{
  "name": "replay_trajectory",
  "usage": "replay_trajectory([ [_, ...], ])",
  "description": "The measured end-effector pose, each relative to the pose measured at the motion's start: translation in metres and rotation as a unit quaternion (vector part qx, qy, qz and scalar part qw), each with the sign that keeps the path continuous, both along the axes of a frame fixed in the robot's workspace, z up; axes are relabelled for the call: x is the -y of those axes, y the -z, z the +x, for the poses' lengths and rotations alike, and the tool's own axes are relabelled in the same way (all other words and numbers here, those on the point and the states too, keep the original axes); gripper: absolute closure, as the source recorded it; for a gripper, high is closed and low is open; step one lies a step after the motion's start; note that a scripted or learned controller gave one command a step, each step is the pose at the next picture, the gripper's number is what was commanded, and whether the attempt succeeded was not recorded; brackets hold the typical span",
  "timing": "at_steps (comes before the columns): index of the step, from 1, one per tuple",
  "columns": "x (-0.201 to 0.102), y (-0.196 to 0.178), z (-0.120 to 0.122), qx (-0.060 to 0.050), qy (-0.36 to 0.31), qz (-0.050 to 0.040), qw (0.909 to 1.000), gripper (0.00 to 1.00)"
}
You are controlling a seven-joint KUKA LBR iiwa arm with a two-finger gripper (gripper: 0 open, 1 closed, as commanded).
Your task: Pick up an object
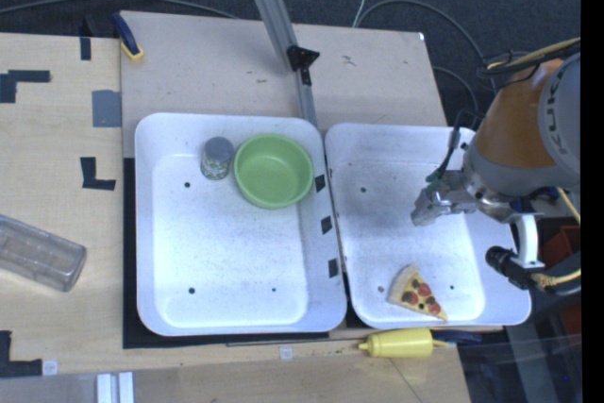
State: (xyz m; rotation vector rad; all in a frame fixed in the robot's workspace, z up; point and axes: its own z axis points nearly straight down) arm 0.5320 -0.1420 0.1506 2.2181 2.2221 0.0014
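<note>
A toy pizza slice lies near the front of the right bin. A green bowl sits at the back of the left bin, with a small grey can just to its left. My gripper hangs over the right side of the right bin, above and behind the pizza slice and apart from it. Nothing shows between its fingers.
A yellow mustard bottle lies on the bench just in front of the right bin. A clear plastic container rests on the bench at far left. A grey metal pole slants up from between the bins.
</note>
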Motion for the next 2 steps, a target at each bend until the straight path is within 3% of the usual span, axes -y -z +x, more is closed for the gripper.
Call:
replay_trajectory([
  [2,0.008,-0.104,-0.005,0.002,0.000,-0.0007,1.0000,1.00],
])
